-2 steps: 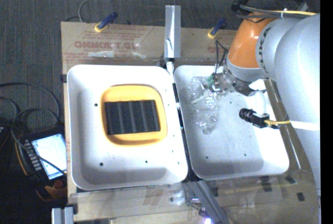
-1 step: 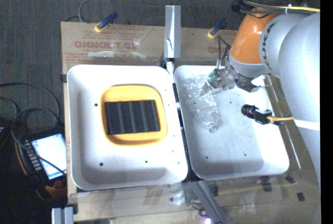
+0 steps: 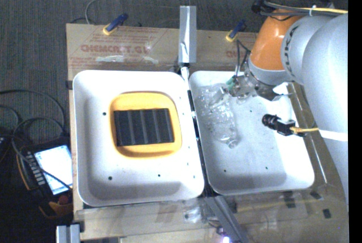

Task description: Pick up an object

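Presently the gripper point(image 3: 242, 87) sits low over the far edge of the right bin point(image 3: 283, 177), tucked beneath the orange band point(image 3: 271, 44) of the arm point(image 3: 322, 61); whether it is open or shut, I cannot tell from this angle.

Directly to its left and slightly nearer lies a clear plastic bottle point(image 3: 219, 115), crumpled and hard to read against the white floor. Its long axis appears to run from the far-left part of that bin toward the near side, slanting a little rightward, so its far end lies just beside the gripper and its near end well apart from it. No contact between the two can be confirmed.

For a pick, the move likely called for is a short shift leftward and nearward, with the closing direction set across the bottle's axis. Transparent, dented plastic may yield or slip.

Containers:
- Right bin: holds the bottle, toward its left wall.
- Left bin point(image 3: 90, 140): holds a yellow tray-like object with a dark ribbed insert point(image 3: 144, 125), lying flat near the centre, well apart from the gripper.
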`<action>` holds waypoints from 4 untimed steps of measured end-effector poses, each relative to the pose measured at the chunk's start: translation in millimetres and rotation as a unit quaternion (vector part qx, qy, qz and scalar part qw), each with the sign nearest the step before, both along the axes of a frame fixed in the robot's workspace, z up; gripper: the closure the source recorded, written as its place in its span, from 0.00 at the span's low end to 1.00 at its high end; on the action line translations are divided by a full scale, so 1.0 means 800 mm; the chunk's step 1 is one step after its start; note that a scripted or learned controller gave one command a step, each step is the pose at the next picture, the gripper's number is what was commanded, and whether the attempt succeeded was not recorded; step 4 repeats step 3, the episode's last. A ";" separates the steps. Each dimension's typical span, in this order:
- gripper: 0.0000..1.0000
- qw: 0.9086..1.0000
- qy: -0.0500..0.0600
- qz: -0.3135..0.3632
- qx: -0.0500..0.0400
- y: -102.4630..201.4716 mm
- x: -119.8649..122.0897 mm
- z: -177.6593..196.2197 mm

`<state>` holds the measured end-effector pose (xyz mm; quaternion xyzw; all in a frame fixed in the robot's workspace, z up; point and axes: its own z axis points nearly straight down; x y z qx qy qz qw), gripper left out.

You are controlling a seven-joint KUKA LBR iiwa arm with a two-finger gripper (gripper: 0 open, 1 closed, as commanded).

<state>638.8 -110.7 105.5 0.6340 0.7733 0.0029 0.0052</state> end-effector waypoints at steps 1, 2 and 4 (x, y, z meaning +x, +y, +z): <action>0.00 0.999 -0.003 0.032 -0.002 0.012 -0.048 -0.017; 0.00 0.999 -0.003 0.043 -0.001 0.009 -0.080 -0.016; 0.00 1.000 0.000 -0.001 0.000 0.007 0.015 -0.017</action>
